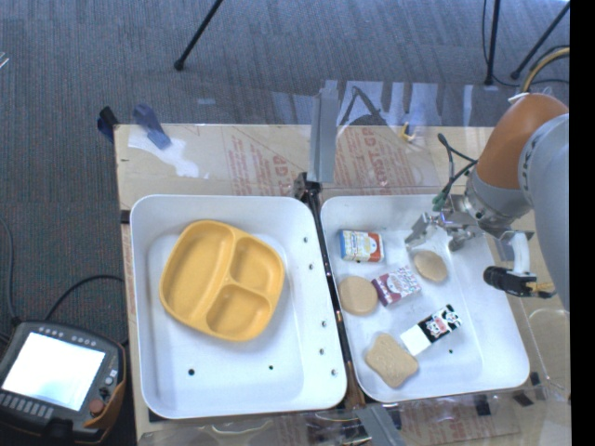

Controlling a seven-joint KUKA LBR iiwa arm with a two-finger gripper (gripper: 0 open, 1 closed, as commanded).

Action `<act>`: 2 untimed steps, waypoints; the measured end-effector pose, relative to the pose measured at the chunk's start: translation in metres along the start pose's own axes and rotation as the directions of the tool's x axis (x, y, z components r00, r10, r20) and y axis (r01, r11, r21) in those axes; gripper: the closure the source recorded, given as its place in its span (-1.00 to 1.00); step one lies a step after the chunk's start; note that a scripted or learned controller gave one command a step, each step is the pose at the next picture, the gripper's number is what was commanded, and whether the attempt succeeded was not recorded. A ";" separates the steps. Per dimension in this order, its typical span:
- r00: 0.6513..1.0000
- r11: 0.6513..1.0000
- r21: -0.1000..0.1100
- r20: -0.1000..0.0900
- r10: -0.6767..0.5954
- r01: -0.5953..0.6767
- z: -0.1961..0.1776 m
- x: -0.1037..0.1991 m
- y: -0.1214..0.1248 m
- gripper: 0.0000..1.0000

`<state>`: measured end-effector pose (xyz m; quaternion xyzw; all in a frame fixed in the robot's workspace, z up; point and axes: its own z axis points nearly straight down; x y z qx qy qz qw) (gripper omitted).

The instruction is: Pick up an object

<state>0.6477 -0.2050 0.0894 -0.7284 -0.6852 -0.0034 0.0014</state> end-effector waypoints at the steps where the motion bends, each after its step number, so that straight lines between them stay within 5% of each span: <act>1: 0.940 0.940 0.006 0.007 0.342 -0.342 0.003 0.013 -0.066 -1.00; 2: 0.942 0.942 0.009 0.008 0.337 -0.337 -0.007 0.014 -0.066 1.00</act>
